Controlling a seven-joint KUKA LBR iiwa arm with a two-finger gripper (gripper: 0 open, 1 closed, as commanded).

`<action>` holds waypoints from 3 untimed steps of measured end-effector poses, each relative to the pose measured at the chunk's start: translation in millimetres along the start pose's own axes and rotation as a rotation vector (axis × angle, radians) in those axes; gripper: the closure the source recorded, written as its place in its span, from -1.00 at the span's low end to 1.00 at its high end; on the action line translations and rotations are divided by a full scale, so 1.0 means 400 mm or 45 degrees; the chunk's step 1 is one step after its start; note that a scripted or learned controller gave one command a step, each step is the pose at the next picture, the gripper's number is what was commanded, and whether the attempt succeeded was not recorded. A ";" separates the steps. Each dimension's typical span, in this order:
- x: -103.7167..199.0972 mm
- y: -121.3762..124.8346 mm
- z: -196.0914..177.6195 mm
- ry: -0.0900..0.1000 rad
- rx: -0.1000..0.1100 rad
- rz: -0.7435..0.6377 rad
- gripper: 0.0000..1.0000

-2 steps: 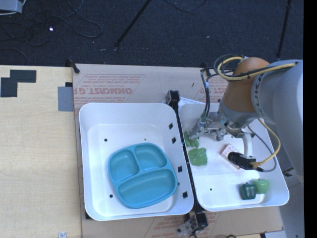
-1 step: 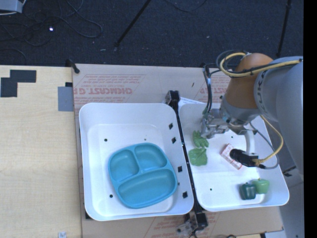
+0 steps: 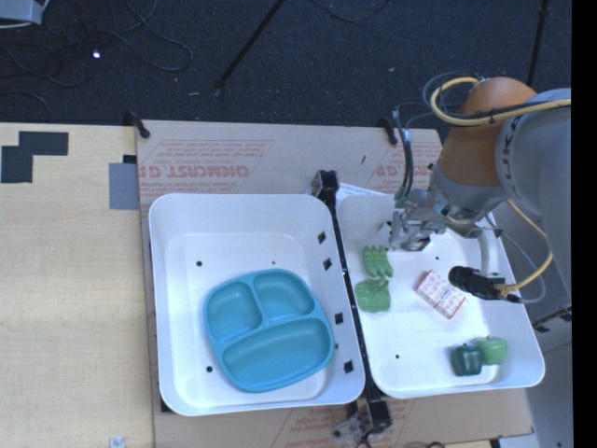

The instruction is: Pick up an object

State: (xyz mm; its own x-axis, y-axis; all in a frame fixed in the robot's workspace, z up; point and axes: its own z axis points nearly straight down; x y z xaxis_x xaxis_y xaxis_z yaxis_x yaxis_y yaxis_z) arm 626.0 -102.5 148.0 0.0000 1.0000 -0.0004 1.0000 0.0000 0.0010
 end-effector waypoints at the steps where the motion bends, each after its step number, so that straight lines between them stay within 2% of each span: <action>1: -0.020 0.003 -0.116 0.000 -0.001 0.005 1.00; 2: -0.023 0.005 -0.249 0.000 -0.003 0.000 1.00; 3: 0.094 -0.027 -0.253 0.003 0.006 -0.005 1.00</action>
